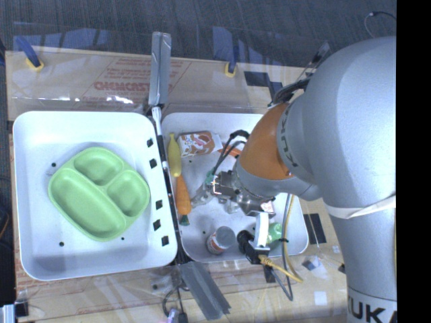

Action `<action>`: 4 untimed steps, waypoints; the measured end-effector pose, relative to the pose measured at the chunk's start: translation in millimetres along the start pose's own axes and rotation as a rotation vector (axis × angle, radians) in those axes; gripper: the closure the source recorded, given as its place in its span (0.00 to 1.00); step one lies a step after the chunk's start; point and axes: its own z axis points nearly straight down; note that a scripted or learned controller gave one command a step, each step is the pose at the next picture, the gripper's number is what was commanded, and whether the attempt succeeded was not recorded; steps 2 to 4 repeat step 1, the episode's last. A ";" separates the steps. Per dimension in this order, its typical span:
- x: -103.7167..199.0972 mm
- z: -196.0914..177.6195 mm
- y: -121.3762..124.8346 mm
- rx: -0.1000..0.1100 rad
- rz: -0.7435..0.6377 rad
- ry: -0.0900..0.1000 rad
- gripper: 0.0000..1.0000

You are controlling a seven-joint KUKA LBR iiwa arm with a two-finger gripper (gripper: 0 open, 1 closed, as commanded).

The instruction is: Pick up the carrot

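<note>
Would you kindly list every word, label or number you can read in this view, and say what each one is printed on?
"UKA", white letters cut off at the frame's bottom edge, on the robot arm's base.
Red print on the cardboard sheet behind the bins: too blurred to read.
Printed pack in the right bin: graphics visible, no legible words.

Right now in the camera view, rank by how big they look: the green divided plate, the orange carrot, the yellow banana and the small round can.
1. Green divided plastic plate, clearly largest.
2. Orange carrot and yellow banana: similar length, too close to rank.
3. Small round can, smallest.
</note>
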 end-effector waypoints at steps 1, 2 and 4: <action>1.1 -9.1 -0.8 0.004 -0.006 0.002 1.00; 1.1 -9.1 -0.8 0.004 -0.006 0.002 1.00; 1.1 -9.1 -0.8 0.004 -0.006 0.002 1.00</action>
